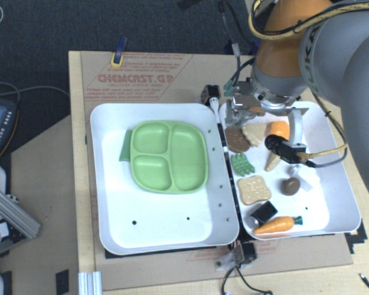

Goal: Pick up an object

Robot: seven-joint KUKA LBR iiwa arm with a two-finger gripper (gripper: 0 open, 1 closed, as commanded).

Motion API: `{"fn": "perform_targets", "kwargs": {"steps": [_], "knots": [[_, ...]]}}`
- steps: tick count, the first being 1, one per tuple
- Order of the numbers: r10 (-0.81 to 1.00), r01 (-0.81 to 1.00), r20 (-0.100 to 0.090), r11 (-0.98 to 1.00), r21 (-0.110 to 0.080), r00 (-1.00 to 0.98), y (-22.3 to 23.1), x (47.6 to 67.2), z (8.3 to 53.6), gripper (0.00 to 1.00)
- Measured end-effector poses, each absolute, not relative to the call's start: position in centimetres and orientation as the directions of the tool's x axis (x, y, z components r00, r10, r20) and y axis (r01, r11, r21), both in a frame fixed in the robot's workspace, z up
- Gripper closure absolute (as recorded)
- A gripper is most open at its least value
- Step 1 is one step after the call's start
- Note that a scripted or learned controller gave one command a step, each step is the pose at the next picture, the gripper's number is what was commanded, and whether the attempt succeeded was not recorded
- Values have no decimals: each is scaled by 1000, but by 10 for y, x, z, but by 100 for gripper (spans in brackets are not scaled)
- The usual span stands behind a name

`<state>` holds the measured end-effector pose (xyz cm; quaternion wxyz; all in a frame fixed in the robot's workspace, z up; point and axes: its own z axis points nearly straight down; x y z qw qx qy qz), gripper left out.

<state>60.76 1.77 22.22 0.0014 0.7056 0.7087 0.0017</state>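
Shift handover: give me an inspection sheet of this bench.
Surface: cardboard-covered bench bearing two white bins, left bin and right bin.
Job's things: right bin holds a carrot, cracker, green leafy piece, brown round piece, brown ball, orange piece, black block.
Clutter: green divided plate in left bin.
Grippers: gripper low over the right bin's far left corner; finger state unclear.
Cables: yellow and black cables along the arm.
Surroundings: dark carpet; yellow clamp at bench edge.
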Motion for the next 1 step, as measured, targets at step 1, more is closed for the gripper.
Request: {"fn": "perform_targets", "kwargs": {"steps": [1], "knots": [[1000, 1000, 1, 4, 4, -4, 39, 623, 233, 100]]}}
